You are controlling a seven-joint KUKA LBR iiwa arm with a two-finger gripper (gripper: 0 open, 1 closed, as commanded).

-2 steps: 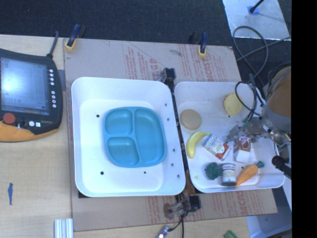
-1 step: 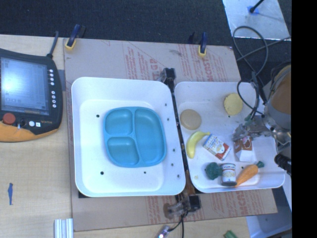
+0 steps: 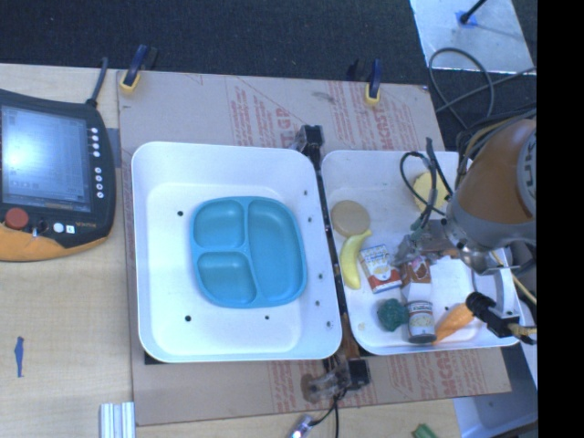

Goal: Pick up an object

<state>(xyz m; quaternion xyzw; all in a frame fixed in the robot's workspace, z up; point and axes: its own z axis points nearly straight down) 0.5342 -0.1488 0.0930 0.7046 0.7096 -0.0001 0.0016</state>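
My gripper (image 3: 412, 252) hangs low over the middle of the right bin (image 3: 388, 173), coming in from the right under the grey and orange wrist. Right beneath it lies a small reddish-brown object (image 3: 419, 271), and I cannot tell whether they touch. A white and red carton (image 3: 380, 267) sits just left of the gripper. A yellow banana (image 3: 350, 256) and a tan disc (image 3: 350, 217) lie further left. Along the front wall are a green clump (image 3: 391, 314), a small can (image 3: 420, 320) and an orange carrot (image 3: 453, 320). A yellow item (image 3: 425, 188) is partly hidden behind the arm.
The left bin (image 3: 160, 272) holds a blue divided plate (image 3: 247, 251). A teach pendant (image 3: 50, 176) lies at the far left of the bench. Cables (image 3: 461, 62) loop behind the arm at the back right, and clamps hold the cardboard base at the back edge.
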